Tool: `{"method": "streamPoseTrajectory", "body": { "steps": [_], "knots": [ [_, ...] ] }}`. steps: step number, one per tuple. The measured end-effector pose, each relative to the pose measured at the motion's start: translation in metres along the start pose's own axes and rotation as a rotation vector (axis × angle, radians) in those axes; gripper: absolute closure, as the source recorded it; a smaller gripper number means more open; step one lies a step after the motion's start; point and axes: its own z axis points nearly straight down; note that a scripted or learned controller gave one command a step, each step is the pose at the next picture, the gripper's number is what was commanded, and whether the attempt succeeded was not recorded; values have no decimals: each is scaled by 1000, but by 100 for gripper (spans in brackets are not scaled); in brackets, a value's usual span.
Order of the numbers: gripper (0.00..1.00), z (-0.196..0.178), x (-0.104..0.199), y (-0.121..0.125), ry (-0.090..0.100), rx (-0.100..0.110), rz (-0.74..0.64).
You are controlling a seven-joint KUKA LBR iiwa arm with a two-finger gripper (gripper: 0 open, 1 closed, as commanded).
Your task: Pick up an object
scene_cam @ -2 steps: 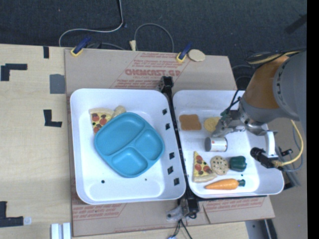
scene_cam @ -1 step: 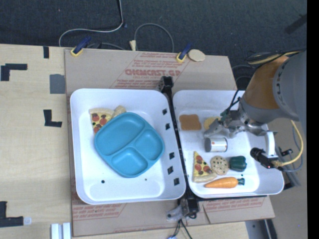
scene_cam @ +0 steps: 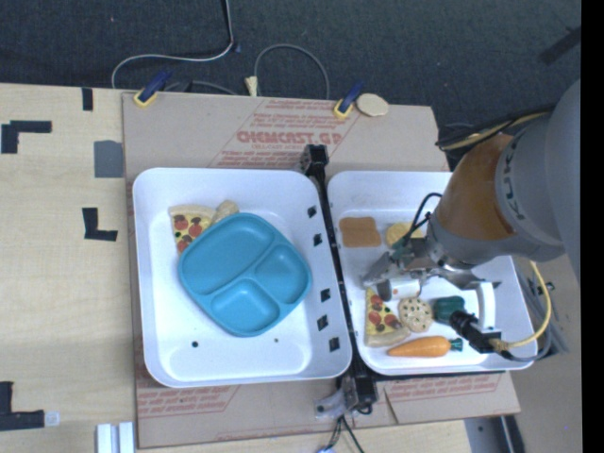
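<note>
Claw [scene_cam: 389, 281] hung low in right bin [scene_cam: 491, 185] near desk's right edge, grip state unclear; pizza slice [scene_cam: 380, 317], cookie [scene_cam: 414, 313], carrot [scene_cam: 421, 348] crowded beneath; best descend squarely onto one item, avoiding neighbours

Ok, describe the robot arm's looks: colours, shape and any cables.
The arm is thick, rounded and grey, with a broad orange band above the wrist. Its gripper is a compact grey-and-black metal unit. A dark cable loops beside the wrist.
</note>
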Motion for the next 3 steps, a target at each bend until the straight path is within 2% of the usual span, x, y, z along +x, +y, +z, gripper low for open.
{"method": "streamPoseTrajectory", "body": {
  "steps": [1, 2, 3],
  "knots": [
    [0, 1, 5, 68, 4, 4, -2],
    [0, 0, 7, 22, 2, 0, 1],
    [0, 3, 23, 94, 6, 20, 0]
  ]
}}
